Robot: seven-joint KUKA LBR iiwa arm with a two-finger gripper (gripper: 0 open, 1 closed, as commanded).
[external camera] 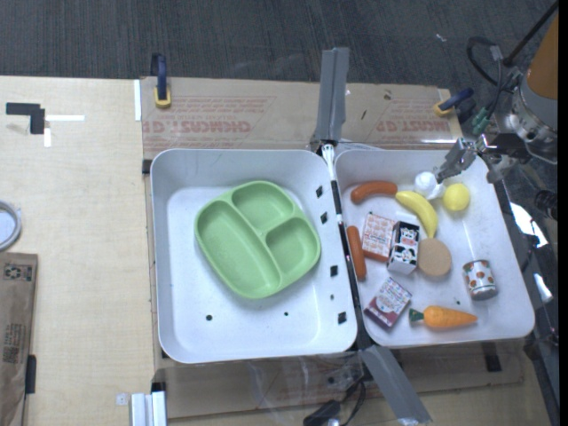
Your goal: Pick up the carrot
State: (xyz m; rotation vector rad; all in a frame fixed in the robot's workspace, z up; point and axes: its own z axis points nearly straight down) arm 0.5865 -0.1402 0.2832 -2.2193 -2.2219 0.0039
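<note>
Nearest the lower edge of the frame, the carrot (446, 318) lies on its side at the lower right of the right bin (510, 238), its tip pointing right. A small carton (388, 303) lies just left of it and a can (480, 280) stands just above and to its right.

Higher in that bin lie a round bun (434, 257), two more cartons (391, 240), a banana (419, 209), a lemon (456, 197) and two sausages (374, 190).

The left bin (169, 264) holds a green divided plate (257, 238).

The gripper (451, 170) hangs at the upper right of the frame, above the lemon and well apart from the carrot. Its finger state cannot be determined.

Both bins rest on a brown board (240, 118) fixed with clamps (160, 82) to a pale wooden bench (71, 238). Dark carpet (222, 16) fills the top of the frame.
</note>
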